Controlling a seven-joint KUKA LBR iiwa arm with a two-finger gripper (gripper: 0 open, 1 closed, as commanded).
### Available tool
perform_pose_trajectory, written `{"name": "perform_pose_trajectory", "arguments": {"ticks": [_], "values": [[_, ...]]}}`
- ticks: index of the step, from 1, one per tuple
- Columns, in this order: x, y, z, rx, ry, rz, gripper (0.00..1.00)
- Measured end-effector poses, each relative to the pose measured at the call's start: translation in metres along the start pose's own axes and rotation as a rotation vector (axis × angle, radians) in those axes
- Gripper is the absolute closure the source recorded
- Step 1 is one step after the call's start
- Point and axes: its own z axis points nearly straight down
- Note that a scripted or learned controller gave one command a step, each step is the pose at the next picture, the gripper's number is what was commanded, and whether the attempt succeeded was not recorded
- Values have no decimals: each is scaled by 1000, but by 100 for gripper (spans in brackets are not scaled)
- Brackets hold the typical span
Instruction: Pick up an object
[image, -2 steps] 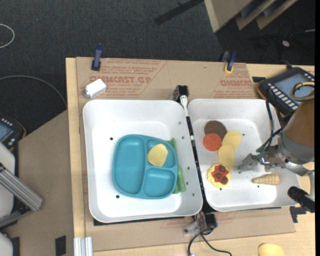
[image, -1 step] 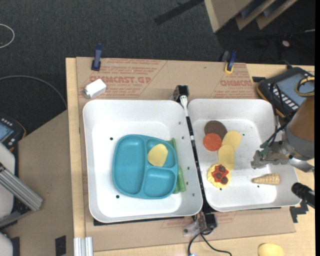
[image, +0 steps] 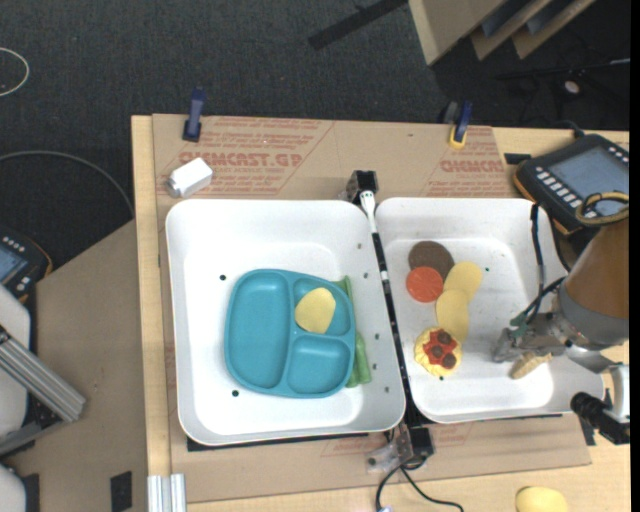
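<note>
In the right bin (image: 500, 400) lie a brown disc (image: 430, 255), an orange-red disc (image: 424, 285), two yellow pieces (image: 463, 278) (image: 453, 313) and a small pizza-like toy (image: 438, 351). My gripper (image: 518, 350) is low over the right side of this bin, to the right of the pizza toy and apart from it. A small tan piece (image: 528, 368) lies right at the gripper's tip; whether it is gripped is unclear. The arm's orange band (image: 603, 280) rises above it at the view's right edge.
The left bin (image: 190, 300) holds a teal divided plate (image: 265, 335) with a yellow piece (image: 316, 310) on it and a green strip (image: 357, 350) along its right side. A teach pendant (image: 575, 185) sits behind the right bin. A yellow object (image: 540, 498) lies on the bench in front.
</note>
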Motion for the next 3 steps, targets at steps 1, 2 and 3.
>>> {"name": "perform_pose_trajectory", "arguments": {"ticks": [1,2,3], "values": [[25,2,-263,-23,-8,-8,100],[85,0,-454,-28,-6,-10,100],[185,3,-454,-11,-1,-15,100]]}}
